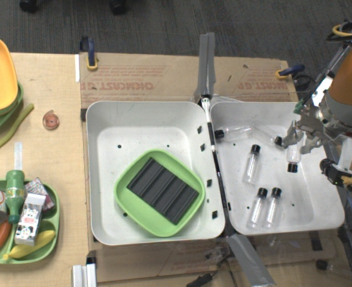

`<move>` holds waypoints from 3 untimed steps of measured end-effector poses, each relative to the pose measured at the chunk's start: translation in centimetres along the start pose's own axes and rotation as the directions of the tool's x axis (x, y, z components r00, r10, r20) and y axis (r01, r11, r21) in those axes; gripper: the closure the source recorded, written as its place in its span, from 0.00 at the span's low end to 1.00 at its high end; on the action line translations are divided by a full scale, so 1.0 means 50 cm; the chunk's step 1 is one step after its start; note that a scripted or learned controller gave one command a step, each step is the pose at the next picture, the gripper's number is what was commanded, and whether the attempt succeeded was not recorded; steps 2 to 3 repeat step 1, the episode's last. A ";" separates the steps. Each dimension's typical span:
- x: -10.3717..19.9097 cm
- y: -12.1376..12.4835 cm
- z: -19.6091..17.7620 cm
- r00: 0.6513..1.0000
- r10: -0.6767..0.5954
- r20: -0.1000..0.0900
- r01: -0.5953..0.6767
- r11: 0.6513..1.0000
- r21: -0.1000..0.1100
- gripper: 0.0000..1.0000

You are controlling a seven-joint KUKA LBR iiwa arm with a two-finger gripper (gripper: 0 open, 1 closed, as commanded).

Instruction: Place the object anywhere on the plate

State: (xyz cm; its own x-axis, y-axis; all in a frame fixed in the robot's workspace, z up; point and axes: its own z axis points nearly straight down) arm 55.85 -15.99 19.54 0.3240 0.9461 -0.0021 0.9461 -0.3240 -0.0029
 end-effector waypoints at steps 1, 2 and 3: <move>0.000 0.000 0.000 1.000 0.000 0.000 0.000 1.000 0.000 0.00; 0.000 0.000 0.000 1.000 0.000 0.000 0.000 1.000 0.000 0.00; 0.000 0.000 0.000 1.000 0.000 0.000 0.000 1.000 0.000 0.00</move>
